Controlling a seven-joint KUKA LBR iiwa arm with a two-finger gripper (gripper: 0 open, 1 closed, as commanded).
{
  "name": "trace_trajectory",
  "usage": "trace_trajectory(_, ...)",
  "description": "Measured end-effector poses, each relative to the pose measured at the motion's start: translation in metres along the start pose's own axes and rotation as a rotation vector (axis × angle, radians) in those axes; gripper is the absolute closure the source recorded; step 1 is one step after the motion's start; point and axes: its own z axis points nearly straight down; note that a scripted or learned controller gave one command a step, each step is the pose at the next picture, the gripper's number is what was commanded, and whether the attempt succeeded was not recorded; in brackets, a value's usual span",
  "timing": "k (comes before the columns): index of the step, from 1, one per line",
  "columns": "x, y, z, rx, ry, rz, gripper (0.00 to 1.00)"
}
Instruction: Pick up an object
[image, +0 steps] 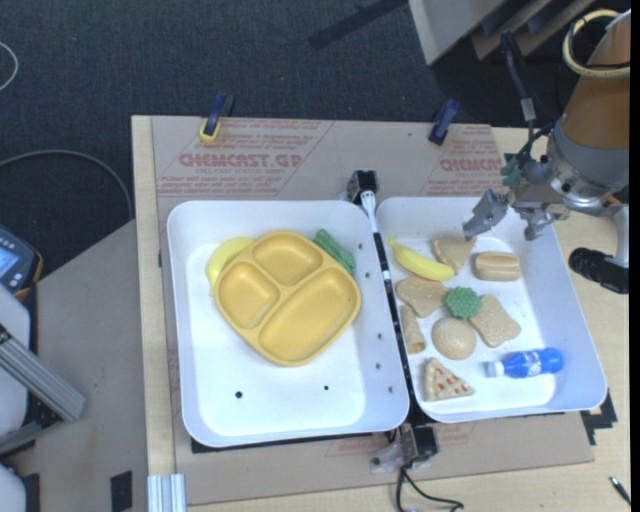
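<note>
The right bin (575, 330) holds several toy foods: a yellow banana (421, 263), a tan bread roll (497, 266), a green broccoli piece (462, 301), toast slices (497, 322), a round bun (454, 339), a pizza wedge (445, 381) and a blue bottle (524, 364) lying on its side. My gripper (510, 218) hangs over the far edge of this bin, above the roll and a tan piece (452, 250). Its fingers (484, 215) are spread apart with nothing between them.
The left bin (200, 370) holds a yellow divided tray (288, 297), with a yellow plate (222, 259) under its left side and a green item (335, 249) at its far right corner. Two clamps (212, 118) hold the cardboard's far edge. A black divider (380, 270) separates the bins.
</note>
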Motion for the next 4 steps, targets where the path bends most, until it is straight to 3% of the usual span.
trace_trajectory(1, 0.000, 0.002, -0.007, -0.012, -0.002, -0.002, 0.00)
trace_trajectory(3, 0.000, 0.015, 0.104, -0.006, 0.000, -0.002, 0.00)
trace_trajectory(4, 0.002, 0.007, 0.150, -0.005, 0.000, -0.002, 0.00)
